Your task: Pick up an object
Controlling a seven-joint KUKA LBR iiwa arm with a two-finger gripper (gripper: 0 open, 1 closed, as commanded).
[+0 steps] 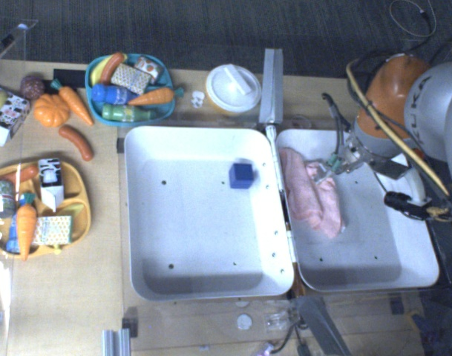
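Toy veggies sit in a blue basket (129, 113) top left and a yellow tray (77, 221) far left, with a white lid (235, 85) top centre. A blue cube (242, 174) sits alone in the left bin (196, 273). In the right bin (374, 265), the gripper (334, 163) touches the pink cloth's (311, 193) upper right edge; can't tell whether it's clenched. The cloth runs top to bottom along the bin's left wall.

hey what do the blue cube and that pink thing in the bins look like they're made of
Blue cube: probably hard plastic or painted wood, with crisp edges and flat matte faces. Pink thing: likely soft cloth or plush, lumpy and sagging, with a dull surface.
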